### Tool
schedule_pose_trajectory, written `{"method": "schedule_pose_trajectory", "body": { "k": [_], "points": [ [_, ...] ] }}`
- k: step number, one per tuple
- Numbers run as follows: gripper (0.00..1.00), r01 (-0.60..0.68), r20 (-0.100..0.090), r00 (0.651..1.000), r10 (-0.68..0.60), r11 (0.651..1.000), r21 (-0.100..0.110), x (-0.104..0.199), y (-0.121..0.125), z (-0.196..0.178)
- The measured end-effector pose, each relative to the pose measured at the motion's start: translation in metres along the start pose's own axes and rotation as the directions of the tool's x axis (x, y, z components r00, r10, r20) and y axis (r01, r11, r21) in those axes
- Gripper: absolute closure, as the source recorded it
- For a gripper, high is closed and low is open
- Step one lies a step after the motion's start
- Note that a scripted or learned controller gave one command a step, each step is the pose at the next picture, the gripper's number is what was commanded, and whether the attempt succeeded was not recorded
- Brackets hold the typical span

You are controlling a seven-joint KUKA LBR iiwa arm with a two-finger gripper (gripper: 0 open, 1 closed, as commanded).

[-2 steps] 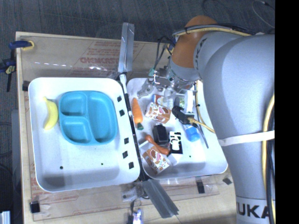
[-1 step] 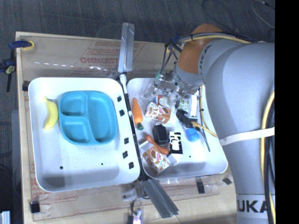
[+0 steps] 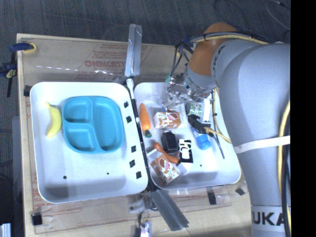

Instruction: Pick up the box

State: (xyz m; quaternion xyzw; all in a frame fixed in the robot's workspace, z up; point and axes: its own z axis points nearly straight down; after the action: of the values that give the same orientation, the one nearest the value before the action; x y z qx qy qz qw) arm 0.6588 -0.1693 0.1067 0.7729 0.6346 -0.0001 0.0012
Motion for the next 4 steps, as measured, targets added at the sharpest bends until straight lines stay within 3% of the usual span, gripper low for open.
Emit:
{"method": "schedule_pose_trajectory", "body": {
  "k": [1, 2, 3, 4],
  "points": [
    [0.00, 0.001, 0.000, 1.000, -0.001, 1.000, 0.000, 0.000, 0.000, 0.000],
    [0.00, -0.017, -0.003, 1.000, 0.017, 1.000, -0.006, -0.009, 0.004, 0.009],
    [1.00, -0.010, -0.002, 1.000, 0.010, 1.000, -0.004, -0.008, 0.005, -0.001],
    [1.00, -0.025, 0.000, 1.000, 0.025, 1.000, -0.005, -0.005, 0.002, 0.009]
  ]
}}
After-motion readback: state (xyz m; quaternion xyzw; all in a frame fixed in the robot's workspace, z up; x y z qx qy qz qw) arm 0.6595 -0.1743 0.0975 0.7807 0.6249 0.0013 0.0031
